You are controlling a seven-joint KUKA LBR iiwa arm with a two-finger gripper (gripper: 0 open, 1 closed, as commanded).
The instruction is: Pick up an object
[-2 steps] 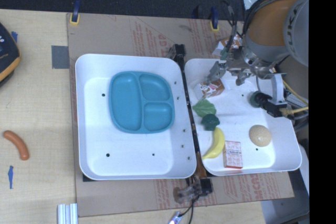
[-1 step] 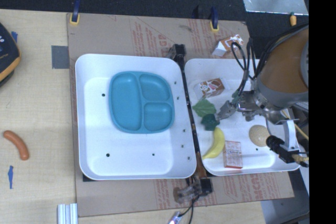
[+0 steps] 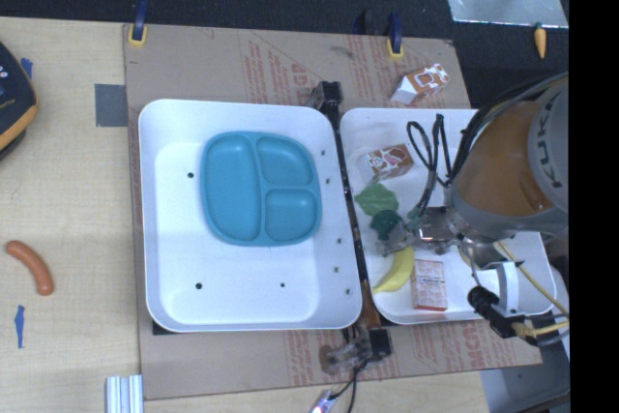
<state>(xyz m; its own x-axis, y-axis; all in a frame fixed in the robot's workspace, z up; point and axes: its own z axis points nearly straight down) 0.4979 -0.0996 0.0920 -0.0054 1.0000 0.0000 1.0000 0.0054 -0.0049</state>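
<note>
The right bin (image 3: 455, 314) holds a brown and white carton (image 3: 390, 161), a green leafy piece (image 3: 377, 199), a dark teal object (image 3: 388, 223), a yellow banana (image 3: 396, 272) and a red and white packet (image 3: 428, 285). My gripper (image 3: 418, 233) is low over this bin, coming in from the right under the orange-banded wrist (image 3: 503, 171). Its tip sits right beside the dark teal object and just above the banana's upper end. The arm hides much of the bin's right half.
A blue divided plate (image 3: 261, 188) lies in the left bin (image 3: 174, 295). Another small carton (image 3: 421, 84) rests on the cardboard behind the right bin. A sausage (image 3: 31, 267) lies on the bench at far left. Black cables (image 3: 427, 150) loop over the right bin.
</note>
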